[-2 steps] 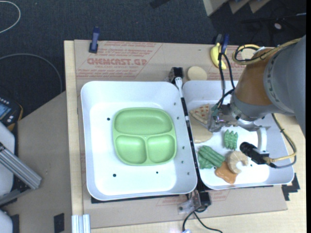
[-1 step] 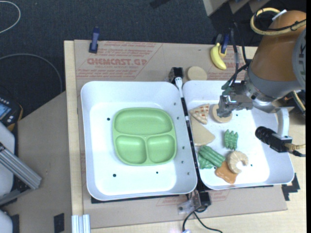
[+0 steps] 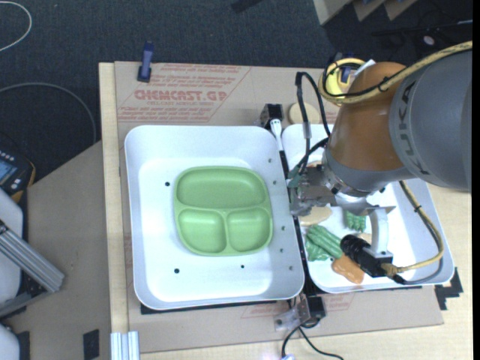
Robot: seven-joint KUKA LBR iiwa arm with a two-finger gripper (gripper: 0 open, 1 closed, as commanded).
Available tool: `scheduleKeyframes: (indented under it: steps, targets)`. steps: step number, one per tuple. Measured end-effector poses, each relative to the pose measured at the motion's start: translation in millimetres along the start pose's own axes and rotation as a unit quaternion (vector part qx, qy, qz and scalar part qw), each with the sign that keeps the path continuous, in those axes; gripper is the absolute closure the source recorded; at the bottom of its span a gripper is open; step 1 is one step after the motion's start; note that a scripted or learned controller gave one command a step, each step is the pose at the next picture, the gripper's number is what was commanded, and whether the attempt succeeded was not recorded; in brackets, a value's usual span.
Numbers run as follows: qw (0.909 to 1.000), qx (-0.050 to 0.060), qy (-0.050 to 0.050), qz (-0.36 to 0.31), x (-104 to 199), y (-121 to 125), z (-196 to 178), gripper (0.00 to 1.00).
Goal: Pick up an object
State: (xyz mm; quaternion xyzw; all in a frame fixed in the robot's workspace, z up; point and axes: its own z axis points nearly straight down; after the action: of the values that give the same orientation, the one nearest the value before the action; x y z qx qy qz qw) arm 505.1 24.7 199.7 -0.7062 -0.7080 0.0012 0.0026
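Grey arm (image 3: 420, 111), orange-banded, is looming nearest the lens and reaching in over the right bin (image 3: 431, 272).

Left bin (image 3: 142, 201): is carrying a green divided tray (image 3: 223, 209), lying flat at centre, well apart from the arm.

Right bin: is holding the candidates, a green leafy piece (image 3: 322, 242) and an orange piece (image 3: 347, 268), lying side by side beneath the wrist, likely the target area.

Whether the fingers are open or closed I cannot tell.

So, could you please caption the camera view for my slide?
Arm reaching into the right bin over small items, a green tray in the left bin.
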Motion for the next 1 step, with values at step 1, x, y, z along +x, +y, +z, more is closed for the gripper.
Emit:
scheduleKeyframes:
  steps: [1]
  targets:
    - [1.0,-0.006,-0.001,0.002,-32.4,-26.8,-96.6,1.0]
